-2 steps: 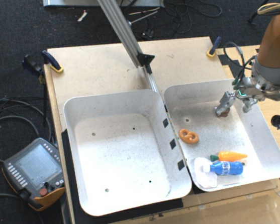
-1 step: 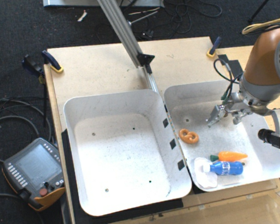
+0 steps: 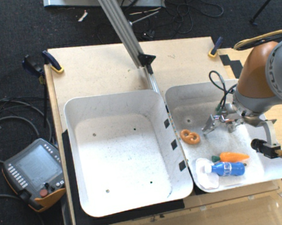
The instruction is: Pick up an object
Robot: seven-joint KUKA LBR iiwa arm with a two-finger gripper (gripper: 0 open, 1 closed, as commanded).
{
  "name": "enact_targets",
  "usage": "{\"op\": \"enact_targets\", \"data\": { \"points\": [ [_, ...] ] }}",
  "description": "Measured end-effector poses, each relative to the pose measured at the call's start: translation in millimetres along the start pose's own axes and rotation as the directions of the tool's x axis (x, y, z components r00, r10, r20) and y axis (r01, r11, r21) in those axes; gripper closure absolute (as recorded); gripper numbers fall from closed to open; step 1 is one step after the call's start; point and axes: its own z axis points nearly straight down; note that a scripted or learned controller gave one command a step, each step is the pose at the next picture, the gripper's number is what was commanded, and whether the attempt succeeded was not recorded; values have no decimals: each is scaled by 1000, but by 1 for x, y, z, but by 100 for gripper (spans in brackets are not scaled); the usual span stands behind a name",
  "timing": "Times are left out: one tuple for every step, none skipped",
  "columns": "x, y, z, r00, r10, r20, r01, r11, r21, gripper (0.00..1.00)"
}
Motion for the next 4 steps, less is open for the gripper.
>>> {"op": "enact_targets", "data": {
  "points": [
    [0,1,-13,1000,1,1,-1,1000,-4,100],
    [-4,9,-59,1000,-2,2,2,1000,-8,100],
    [-5,16,-122,1000,-3,3,3,1000,-10,100],
    [-5,17,-161,1000,-3,2,3,1000,-8,100]
  ]
}}
